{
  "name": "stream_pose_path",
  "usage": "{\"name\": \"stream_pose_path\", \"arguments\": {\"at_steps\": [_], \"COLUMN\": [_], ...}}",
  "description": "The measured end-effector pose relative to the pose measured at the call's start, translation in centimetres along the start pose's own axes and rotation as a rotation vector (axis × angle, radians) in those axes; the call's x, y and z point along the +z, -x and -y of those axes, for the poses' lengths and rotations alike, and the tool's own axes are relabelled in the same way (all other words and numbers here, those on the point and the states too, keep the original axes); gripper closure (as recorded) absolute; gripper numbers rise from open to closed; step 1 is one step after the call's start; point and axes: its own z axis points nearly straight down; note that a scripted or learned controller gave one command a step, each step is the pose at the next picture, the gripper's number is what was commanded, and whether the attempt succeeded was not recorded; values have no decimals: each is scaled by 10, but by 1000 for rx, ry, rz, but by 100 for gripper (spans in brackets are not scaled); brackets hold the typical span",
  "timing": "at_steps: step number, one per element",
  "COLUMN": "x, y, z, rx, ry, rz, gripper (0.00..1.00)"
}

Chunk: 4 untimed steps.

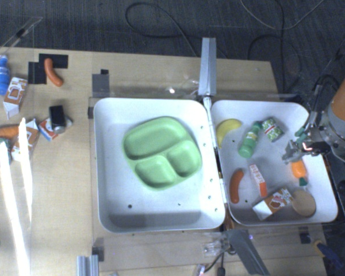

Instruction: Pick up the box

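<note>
Overhead view of the bench [75,211], read from left to right. On the bare wood at far left lie loose items: one blue bottle [1,73], one orange sausage [53,72] on a black patch, three small printed cartons [14,92], one more orange sausage [3,133] at the left edge, and one small black block [57,115].

The left bin [103,211] holds one thing, a green three-compartment tray [162,152], lying about in its middle. A grey metal post [207,68] stands at the far end of the seam between the two bins.

The right bin [328,209] holds one yellow fruit [227,129] at its far left, one green bottle [249,140], one green can [272,129], one orange sausage [236,185] near the left wall, one small red-and-white packet [257,180], the box [273,203], a printed brown-and-white carton lying tilted along the near wall, one tan round object [303,202] touching the box on its right, and one small orange piece [299,169].

The gripper [296,148] hangs over the right side of the right bin, just far of the orange piece and well apart from the box. Whether its fingers are open or closed cannot be told. Nothing is seen held.
</note>
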Motion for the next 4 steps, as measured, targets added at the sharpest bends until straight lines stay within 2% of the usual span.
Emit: {"name": "stream_pose_path", "arguments": {"at_steps": [1,2,3,4], "x": [-35,-35,86,85], "y": [-41,-41,-67,-67], "z": [-4,-4,-45,-24], "rx": [58,58,74,94], "ry": [0,0,-6,-4], "rz": [-1,0,-2,-2], "gripper": [100,0,0,0]}}
